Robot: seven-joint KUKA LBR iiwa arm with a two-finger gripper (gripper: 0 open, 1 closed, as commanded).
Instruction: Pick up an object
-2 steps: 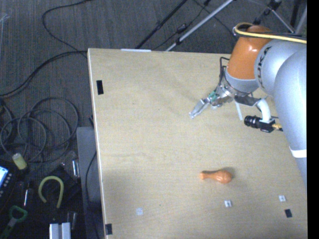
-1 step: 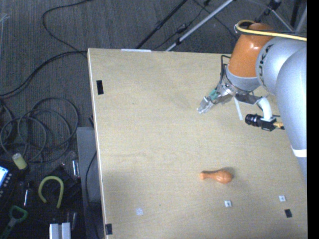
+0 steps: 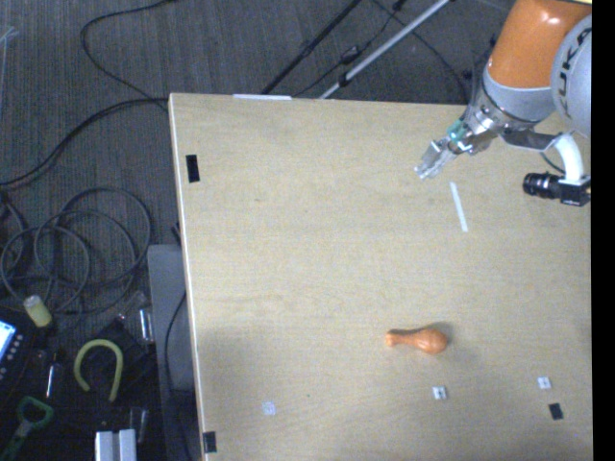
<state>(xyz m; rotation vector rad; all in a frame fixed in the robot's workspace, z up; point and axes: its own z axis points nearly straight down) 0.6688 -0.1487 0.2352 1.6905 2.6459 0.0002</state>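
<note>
Your arm (image 3: 538, 56) reaches in from the upper right of the camera view, grey with its orange band above the wrist, and the claw (image 3: 430, 165) hangs over the far right part of the pale wooden bench top (image 3: 317, 257). You cannot tell from this angle whether the claw is apart or together; it is small and slanted, pointing down and to the left. Nothing shows between its tips.

The thing to pick up, an orange pear-shaped object (image 3: 419, 340), lies on its side on the bench top toward the near edge, its thin neck pointing left and its rounder end to the right. It sits well apart from the claw, nearer to you in the picture and slightly left of the claw's tips.

A thin white stick (image 3: 459, 207) lies flat on the bench just below the claw, apart from it. Small markers (image 3: 439, 393) dot the surface near the orange object's lower right. Off the bench to the left, black cables (image 3: 77, 248) coil on the dark floor beside a green hook-shaped tool (image 3: 99, 365).
</note>
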